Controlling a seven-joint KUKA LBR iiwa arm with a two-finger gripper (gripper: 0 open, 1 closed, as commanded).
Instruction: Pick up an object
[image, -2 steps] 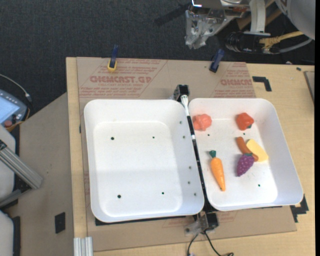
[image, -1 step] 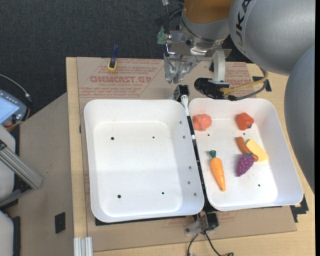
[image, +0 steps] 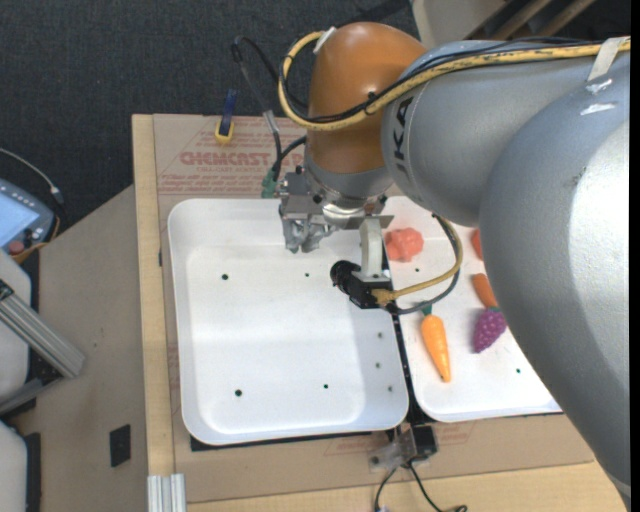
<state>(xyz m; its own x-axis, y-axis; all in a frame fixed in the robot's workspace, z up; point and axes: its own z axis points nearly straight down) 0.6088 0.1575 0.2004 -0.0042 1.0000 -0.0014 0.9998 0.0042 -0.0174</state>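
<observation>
My gripper (image: 304, 241) hangs over the far edge of the left bin (image: 200, 330), below the orange band of the arm. Its two short fingers stand a little apart with nothing between them, so it is open. In the right bin (image: 500, 400) lie a pinkish-red lump (image: 405, 243), an orange carrot (image: 436, 346), a purple bunch of grapes (image: 488, 329) and a small orange piece (image: 483, 289) partly hidden by the arm. The nearest of them, the pinkish-red lump, is to the right of the gripper, across the divide between the bins.
A black cable and fitting (image: 352, 280) dangle from the wrist over the left bin's right rim. The large grey arm covers most of the right bin. Both bins rest on a cardboard sheet (image: 170, 170), with a blue clip (image: 226, 118) at its far edge.
</observation>
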